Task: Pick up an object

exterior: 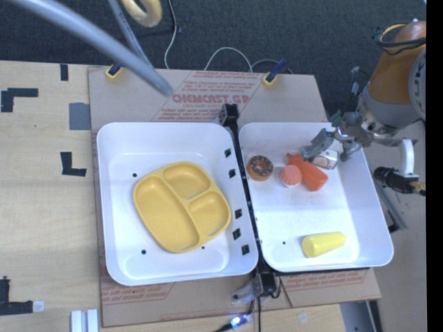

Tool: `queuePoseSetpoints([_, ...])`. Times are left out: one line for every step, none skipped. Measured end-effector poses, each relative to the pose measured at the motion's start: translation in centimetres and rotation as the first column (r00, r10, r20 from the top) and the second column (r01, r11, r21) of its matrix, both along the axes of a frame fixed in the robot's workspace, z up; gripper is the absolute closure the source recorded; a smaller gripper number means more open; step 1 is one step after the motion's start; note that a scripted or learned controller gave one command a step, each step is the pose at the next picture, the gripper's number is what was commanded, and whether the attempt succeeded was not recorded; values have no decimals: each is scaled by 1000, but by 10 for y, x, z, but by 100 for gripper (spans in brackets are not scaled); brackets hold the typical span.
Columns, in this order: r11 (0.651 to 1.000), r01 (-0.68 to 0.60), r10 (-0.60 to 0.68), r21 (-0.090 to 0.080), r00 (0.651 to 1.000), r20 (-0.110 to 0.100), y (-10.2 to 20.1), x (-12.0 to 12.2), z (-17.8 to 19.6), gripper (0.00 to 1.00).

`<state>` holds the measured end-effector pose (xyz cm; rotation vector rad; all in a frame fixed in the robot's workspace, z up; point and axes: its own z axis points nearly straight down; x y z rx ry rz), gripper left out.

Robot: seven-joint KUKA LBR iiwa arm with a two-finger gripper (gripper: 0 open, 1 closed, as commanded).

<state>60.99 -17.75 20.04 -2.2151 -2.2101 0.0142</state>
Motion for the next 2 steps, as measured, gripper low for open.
queuePoseSetpoints([1000, -4, 4, -3, 1000, 14, 0, 3, 8, 0])
queuePoseSetpoints([1000, -3, 3, -3, 1000, 10, -8, 1, -40, 0])
